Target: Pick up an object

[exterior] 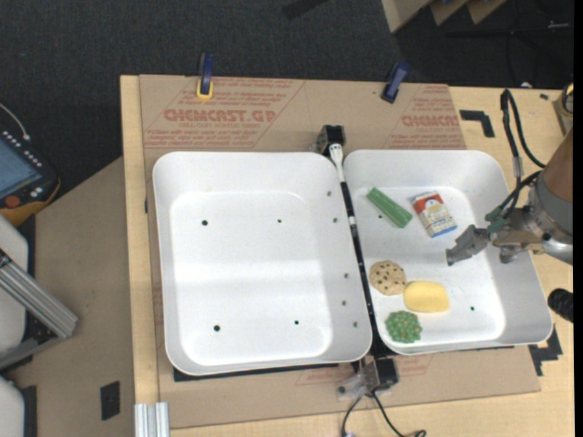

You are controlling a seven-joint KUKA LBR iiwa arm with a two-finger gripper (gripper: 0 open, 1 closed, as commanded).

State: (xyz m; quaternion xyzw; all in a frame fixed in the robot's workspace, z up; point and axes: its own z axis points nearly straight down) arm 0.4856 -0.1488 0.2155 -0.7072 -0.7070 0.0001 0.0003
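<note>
Pincer point(465, 247) hangs over the right bin point(483, 167), right of the cookie point(388, 277), too blurry to tell its grip.

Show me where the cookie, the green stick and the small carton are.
cookie point(388, 277): camera view, middle of its top.
green stick point(389, 207): camera view, middle of its length.
small carton point(434, 214): camera view, its printed face.

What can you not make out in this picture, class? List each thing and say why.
- Gripper: too small and dark in the camera view to tell whether it is open or shut.
- Arm: cut off by the right edge.
- Carton: print too small to read.
- Blue device: cut off by the left edge.
</note>
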